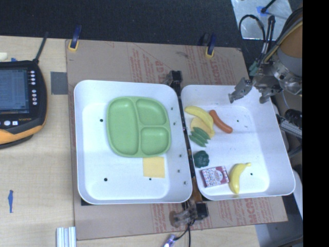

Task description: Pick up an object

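My gripper (253,94) hangs over the far right corner of the right bin (267,138), its two fingers spread apart with nothing between them. In that bin lie a yellow banana (199,115) beside an orange-red sausage (220,122), a green pepper-like piece (199,136), a dark green broccoli (200,159), a small red-and-white packet (214,176) and a second banana (237,176). All of these lie nearer the camera and to the left of the gripper.
The left bin (92,153) holds a green divided plate (139,126) and a yellow cheese square (154,167). A tablet-like pendant (18,99) rests at the far left of the bench. Clamps (207,44) pin the cardboard at the back.
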Motion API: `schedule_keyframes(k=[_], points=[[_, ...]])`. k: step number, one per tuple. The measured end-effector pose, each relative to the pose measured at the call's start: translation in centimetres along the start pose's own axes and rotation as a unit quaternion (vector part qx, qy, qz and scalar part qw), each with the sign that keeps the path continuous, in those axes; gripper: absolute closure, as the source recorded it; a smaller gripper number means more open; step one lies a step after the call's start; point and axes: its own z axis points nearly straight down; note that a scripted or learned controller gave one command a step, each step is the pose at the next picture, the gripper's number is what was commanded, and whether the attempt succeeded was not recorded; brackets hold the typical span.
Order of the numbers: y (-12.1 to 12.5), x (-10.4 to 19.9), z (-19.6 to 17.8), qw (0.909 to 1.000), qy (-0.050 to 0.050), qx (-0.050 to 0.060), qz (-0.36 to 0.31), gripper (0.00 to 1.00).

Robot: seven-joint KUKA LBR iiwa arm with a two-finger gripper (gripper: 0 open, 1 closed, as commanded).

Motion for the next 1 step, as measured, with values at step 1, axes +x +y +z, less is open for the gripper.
schedule_keyframes(k=[1], points=[[-1.02,-1.09,9.39,1.0,-0.001,0.001,0.0,0.0]])
